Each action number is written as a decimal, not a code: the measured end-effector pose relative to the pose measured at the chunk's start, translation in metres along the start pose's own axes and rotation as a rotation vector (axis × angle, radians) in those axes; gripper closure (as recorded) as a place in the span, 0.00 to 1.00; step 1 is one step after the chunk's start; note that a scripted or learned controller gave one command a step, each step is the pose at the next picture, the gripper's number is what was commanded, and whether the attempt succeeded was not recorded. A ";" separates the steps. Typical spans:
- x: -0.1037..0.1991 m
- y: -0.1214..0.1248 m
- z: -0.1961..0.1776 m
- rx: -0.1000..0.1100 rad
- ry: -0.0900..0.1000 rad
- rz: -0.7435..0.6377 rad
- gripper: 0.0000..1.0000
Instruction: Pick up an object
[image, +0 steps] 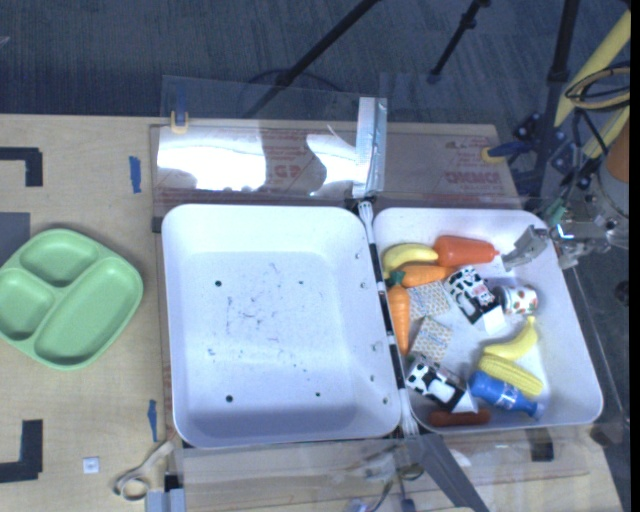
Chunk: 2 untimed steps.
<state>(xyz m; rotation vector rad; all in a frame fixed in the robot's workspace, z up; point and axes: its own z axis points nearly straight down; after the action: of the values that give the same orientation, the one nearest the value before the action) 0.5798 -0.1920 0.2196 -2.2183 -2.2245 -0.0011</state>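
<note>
The gripper (527, 245) hangs over the right bin's (585, 340) upper right corner — whether it is open or closed I cannot tell. It grips nothing visible. Below lie a banana (404, 256), carrots (398, 312), a blue bottle (503, 392) — all in that bin.

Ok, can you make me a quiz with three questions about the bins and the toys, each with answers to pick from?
1. Where are the toys piled?
A. right bin
B. left bin
C. green plate

2. What colour is the divided plate on the bench?
A. red
B. green
C. blue

3. Where is the gripper?
A. over the left bin
B. on the green plate
C. above the right bin's far right corner

Answers: 1 A, the banana and carrot lie in the right bin. 2 B, it looks pale green. 3 C, it hangs near that corner, above the toys.
</note>
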 end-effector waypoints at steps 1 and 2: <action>0.038 0.006 0.132 -0.008 -0.003 -0.018 0.00; 0.037 0.006 0.122 -0.009 -0.002 -0.015 1.00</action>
<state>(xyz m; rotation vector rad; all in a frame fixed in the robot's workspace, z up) 0.5859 -0.1545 0.0979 -2.2066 -2.2471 -0.0098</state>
